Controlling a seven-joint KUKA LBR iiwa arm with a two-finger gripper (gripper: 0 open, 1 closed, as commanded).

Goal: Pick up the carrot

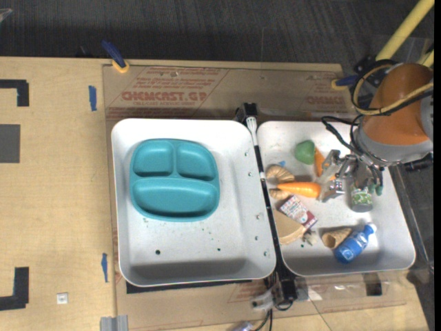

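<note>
The carrot [300,189] is orange and lies flat, pointing left to right, in the middle of the right bin [396,254]. My gripper [349,179] hangs low over that bin just right of the carrot's right end, under the orange-banded wrist [396,112]. The carrot's right tip sits at the gripper's left side. I cannot make out contact between them.
A green ball [304,150] and a small orange piece [318,161] lie behind the carrot. A beige item [278,174], a red-and-white packet [298,209], a cone [334,238] and a blue bottle [353,245] crowd the bin. The left bin [131,254] holds a teal divided plate [174,178].
</note>
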